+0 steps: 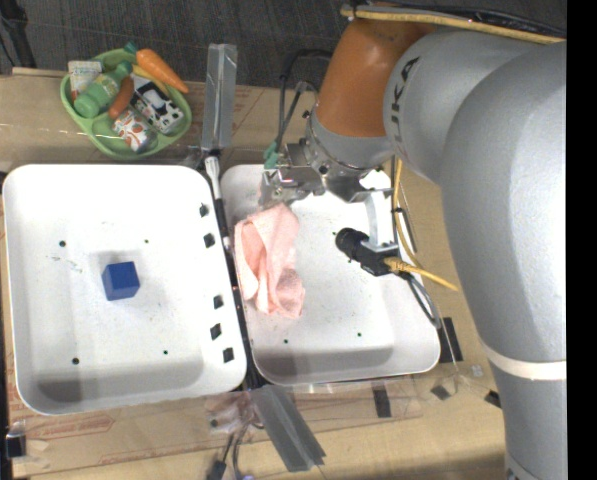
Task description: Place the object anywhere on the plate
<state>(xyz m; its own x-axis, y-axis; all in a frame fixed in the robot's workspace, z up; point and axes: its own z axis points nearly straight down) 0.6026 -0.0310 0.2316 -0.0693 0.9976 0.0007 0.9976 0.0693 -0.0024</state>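
A large grey robot arm (458, 118) with an orange band reaches in from the right over a table (28, 88) carrying two shallow white bins. Its claw (286, 180) hangs at the far edge of the right bin (348, 313), close to the wall between the bins. Whether the claw is open or closed cannot be told from this angle.

A crumpled pink cloth (270, 258), judged to be the object to place, lies just below the claw. It runs down the right bin's left side, and its top end reaches the claw. Contact between them is unclear.

The left bin (158, 238) lies to the claw's left. A green bowl (106, 146) of toy food sits further left and beyond it, outside both bins, and is the nearest thing here to a plate. A small blue cube (121, 279) sits in the left bin, well apart from the claw.

The step in hand looks like taking hold of the cloth. A pinch on the bunched top fold, then a high lift, should let the hanging end clear the bin walls. Open room lies to the claw's right, while the dividing wall and far rim crowd it closely
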